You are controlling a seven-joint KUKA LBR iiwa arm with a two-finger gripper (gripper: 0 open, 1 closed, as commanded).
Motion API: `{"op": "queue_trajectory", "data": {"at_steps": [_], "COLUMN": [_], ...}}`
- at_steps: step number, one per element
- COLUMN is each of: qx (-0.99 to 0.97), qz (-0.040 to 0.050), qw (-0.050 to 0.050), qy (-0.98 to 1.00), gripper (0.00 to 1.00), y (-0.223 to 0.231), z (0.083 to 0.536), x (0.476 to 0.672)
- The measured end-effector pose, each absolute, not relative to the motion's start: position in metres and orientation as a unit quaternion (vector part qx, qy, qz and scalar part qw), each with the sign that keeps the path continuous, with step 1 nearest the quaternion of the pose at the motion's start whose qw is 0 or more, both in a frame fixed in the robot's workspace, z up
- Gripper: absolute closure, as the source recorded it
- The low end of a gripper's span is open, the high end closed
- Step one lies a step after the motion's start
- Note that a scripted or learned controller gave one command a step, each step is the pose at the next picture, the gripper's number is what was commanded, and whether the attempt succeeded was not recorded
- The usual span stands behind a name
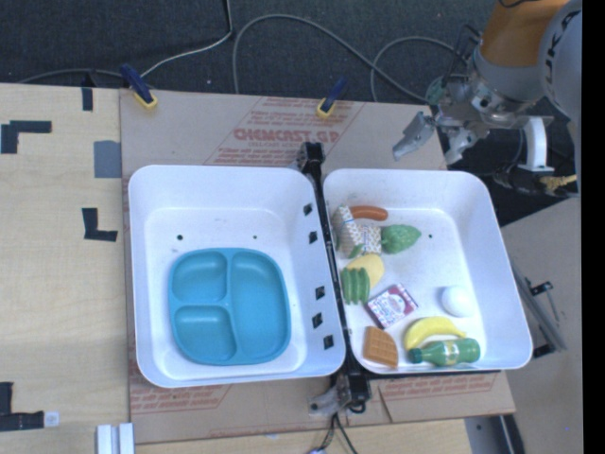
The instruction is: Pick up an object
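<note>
The right bin [492, 253] holds several toy foods: a sausage [369, 213], a grey checkered block [345, 231], a green leafy piece [400, 238], a yellow and green vegetable [359, 277], a pink packet [391, 305], a white egg [457, 300], a banana [432, 328], a green bottle [447, 352] and an orange waffle [380, 346]. My gripper [436, 143] hangs above the bench just beyond the right bin's far rim. It is open, with nothing between its fingers.
The left bin [151, 206] holds a blue divided plate [230, 305]. A black divider [321, 244] runs between the bins. Cables [284, 26] trail across the dark floor at the back. Two clamps [140, 88] pin the cardboard sheet.
</note>
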State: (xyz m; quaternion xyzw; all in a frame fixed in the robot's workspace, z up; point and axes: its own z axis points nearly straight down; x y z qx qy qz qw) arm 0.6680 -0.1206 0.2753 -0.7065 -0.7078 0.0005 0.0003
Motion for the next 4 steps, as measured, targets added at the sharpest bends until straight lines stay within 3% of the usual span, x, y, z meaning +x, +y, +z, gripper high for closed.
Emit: {"op": "queue_trajectory", "data": {"at_steps": [1, 2, 3, 4], "qx": [-0.707, -0.706, -0.706, -0.708], "qz": [0.0014, -0.004, -0.0074, -0.0072], "qw": [0.002, -0.008, -0.014, -0.014], "qy": [-0.708, -0.708, -0.708, -0.706], "gripper": [0.0, 0.0, 0.0, 0.0], "y": [-0.114, -0.111, -0.125, -0.123], "z": [0.188, 0.109, 0.097, 0.095], "x": [0.629, 0.618, 0.609, 0.596]}}
